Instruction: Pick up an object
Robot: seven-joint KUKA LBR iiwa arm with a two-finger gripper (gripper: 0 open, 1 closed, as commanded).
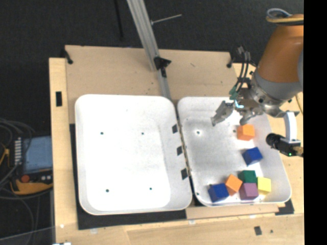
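Left bin [127, 152], centre-left of frame: holds nothing to grasp. It sits on the surface [110, 70] edge to edge with the right bin [204, 152], joined by small dark clips along the shared rim, presumably so the pair does not drift under contact.

Right bin, centre-right: all candidates are here. A cluster lies along its lower edge: blue cube [218, 192], orange cube [234, 183], green cube [249, 176], purple cube [249, 190], yellow cube [264, 184], packed touching or nearly so. A second blue cube [252, 155] sits apart, above the cluster. A lone orange block [246, 132] lies toward the upper right of the bin, clear on all sides.

Tool [235, 114], upper right of the bin: fingers spread open, nothing between them. It hangs just up and left of the lone orange block; whether the right fingertip touches the block I cannot say, the view is slanted and dark there.

Judgement: the lone orange block is the likely target, being isolated and nearest. The tool would need to shift right and down to straddle it. Risk: a fingertip lands on top and pushes it aside.
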